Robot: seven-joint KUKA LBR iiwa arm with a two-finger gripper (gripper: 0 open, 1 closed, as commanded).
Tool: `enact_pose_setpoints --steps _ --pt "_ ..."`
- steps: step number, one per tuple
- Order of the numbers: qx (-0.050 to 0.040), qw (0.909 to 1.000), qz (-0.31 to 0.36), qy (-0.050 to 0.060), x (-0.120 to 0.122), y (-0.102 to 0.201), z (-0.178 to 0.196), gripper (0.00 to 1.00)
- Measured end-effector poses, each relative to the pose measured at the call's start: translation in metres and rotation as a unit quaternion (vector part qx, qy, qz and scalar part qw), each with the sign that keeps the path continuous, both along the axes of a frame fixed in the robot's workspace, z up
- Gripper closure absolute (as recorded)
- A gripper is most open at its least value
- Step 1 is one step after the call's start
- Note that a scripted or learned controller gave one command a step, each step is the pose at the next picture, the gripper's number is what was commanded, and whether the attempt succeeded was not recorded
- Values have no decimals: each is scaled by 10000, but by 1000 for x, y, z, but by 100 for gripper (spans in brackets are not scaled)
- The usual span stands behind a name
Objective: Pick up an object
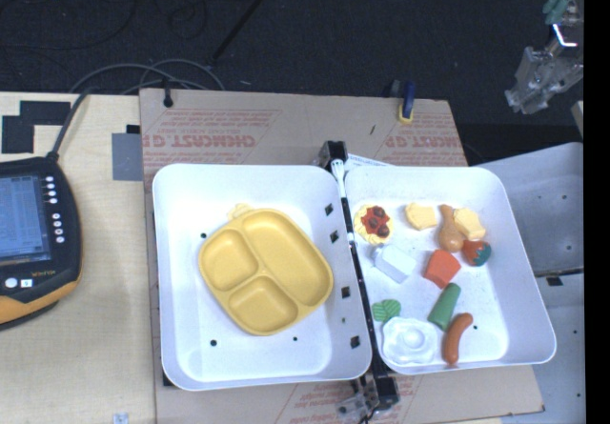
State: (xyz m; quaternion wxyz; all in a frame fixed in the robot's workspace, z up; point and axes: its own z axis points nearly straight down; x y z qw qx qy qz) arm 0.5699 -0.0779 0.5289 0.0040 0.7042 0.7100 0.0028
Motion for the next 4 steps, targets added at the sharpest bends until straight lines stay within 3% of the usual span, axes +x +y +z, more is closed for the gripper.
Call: enact_pose_setpoints --steps 1,2,3,4 --pt "20 9999 -49 164 -31 -7 -159 100" --pt "11 10000 -26 80 30 23 -187 100" --pt "6 9999 -78 121 -6 -46 -252 100" --pt "43 9999 13 142 -20 96 -350 100"
